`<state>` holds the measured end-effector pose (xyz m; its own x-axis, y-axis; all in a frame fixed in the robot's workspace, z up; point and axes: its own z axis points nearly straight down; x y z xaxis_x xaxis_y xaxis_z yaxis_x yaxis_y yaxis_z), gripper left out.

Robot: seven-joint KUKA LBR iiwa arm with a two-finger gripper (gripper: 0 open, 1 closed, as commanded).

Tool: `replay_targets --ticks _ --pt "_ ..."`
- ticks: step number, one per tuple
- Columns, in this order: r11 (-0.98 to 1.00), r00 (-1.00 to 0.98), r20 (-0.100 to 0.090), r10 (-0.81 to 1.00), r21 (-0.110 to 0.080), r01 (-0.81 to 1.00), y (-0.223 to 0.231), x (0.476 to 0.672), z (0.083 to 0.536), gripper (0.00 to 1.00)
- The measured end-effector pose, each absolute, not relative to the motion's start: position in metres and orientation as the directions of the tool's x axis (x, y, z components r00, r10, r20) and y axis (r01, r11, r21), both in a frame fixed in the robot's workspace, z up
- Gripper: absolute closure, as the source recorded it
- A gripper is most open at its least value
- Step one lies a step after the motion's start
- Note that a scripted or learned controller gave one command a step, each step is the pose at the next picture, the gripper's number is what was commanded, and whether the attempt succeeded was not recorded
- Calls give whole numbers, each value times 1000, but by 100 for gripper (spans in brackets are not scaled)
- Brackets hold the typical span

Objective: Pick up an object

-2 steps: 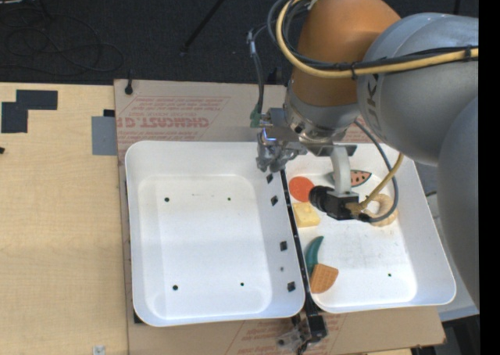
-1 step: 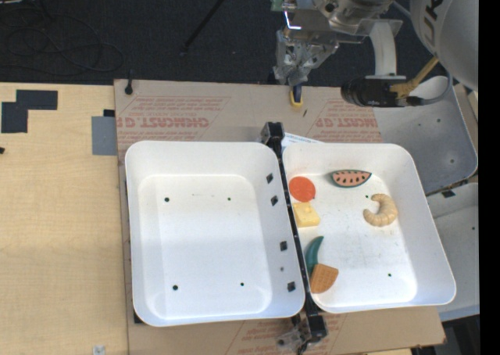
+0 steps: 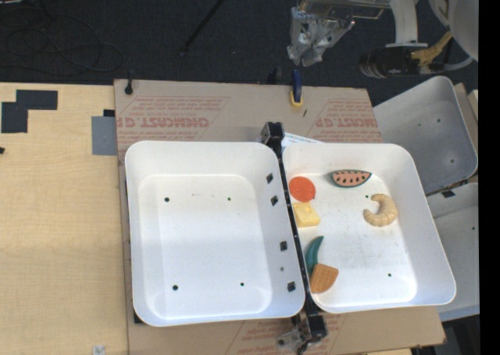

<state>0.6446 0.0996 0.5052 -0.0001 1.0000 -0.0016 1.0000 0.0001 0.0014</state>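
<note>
The gripper [image 3: 311, 47] hangs high beyond the far edge of the desk [image 3: 62, 213], above the cardboard and clear of both bins; whether it is spread or pressed together I cannot tell. All the toys lie in the right bin [image 3: 422, 267], nearer the camera than the gripper: a red disc [image 3: 302, 188] and yellow block [image 3: 306, 214] almost straight in line below it, a watermelon slice [image 3: 349, 178] and croissant [image 3: 381, 209] further right. The likely move is forward and down.

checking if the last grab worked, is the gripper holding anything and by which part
Nothing is held. The gripper hangs above the far edge of the bench with nothing between its tips, and the toy foods all lie in the right bin.
</note>
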Motion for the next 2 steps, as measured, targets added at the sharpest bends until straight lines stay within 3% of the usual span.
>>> replay_targets --ticks 1,2 --pt "0 0 -1 1000 0 1000 87 644 539 100" --pt "-4 4 -1 1000 -6 1000 36 644 534 100"
